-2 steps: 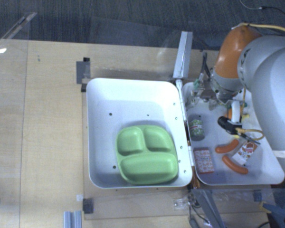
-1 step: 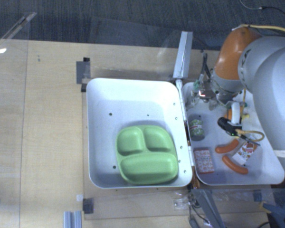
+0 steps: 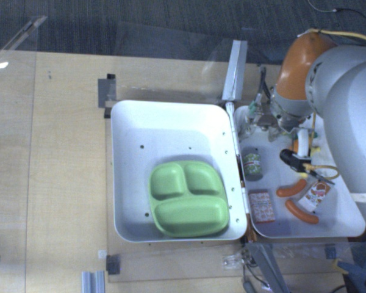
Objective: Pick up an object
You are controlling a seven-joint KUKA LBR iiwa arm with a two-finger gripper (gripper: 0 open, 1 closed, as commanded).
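Where right bin (image 3: 344, 223) nears its front rim: orange sausage (image 3: 302, 212), long axis slanting near-right to far-left; patterned card (image 3: 261, 206) flat to its left, apart. Farther back: second sausage (image 3: 291, 190), axis slanting opposite way; small can (image 3: 252, 164) by left wall. Farthest: hand (image 3: 258, 126) at bin's far end, beyond can; whether apart or together cannot be told. Left bin (image 3: 128, 163): green tray (image 3: 189, 197).

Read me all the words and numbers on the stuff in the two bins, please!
No text here is clear enough to quote.
Small round tin: there is a label, but it is too blurred to read.
Flat patterned packet: the print is too small to read.
White and red packet: the markings are too blurred to read.
Green divided tray: no writing seen.
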